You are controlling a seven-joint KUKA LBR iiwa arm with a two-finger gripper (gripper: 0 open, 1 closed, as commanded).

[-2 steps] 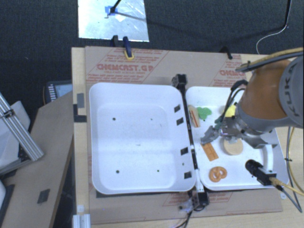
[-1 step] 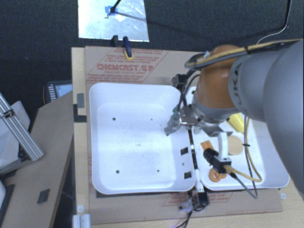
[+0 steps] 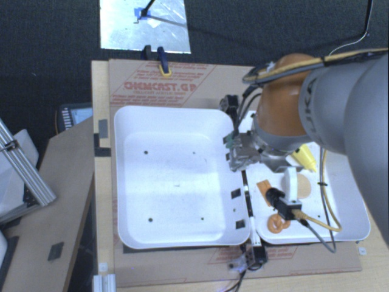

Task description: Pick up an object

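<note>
Hiding much of the right bin: the arm.

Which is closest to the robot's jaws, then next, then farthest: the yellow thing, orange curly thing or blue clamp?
1. Orange curly thing, front of the right bin.
2. Yellow thing, back of the right bin.
3. Blue clamp, beyond the left bin's far edge.

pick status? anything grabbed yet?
Done: the arm has reached in above the right bin. In hand: nothing visibly held; the gripper's fingers are hidden under the wrist. Left: the grasp and lift. A pretzel, an orange piece and a yellow item lie in that bin; the left bin is nearby.
</note>
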